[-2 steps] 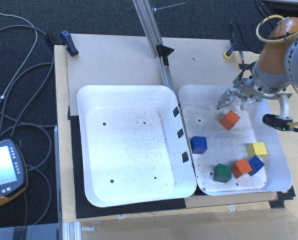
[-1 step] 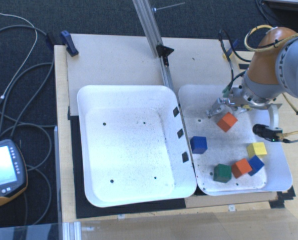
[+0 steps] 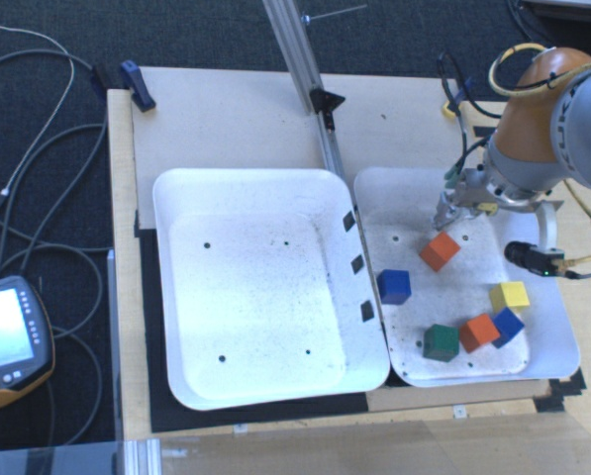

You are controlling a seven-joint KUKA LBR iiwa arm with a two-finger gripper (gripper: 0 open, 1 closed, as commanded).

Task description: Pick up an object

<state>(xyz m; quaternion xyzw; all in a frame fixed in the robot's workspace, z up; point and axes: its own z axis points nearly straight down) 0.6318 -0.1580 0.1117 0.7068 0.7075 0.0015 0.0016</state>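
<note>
Right bin (image 3: 562, 349) — two orange, two blue, one green, one yellow.

Bright even overhead light, glare on the left bin (image 3: 255, 265), slight softness.

Jaws (image 3: 450, 216) above orange cube (image 3: 440, 251)

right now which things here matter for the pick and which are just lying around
For the job:
gripper
orange cube just below it
blue cube
yellow cube
green cube
right bin holding them

Lying about:
left bin
blue clamp
handheld screen
cables
</note>
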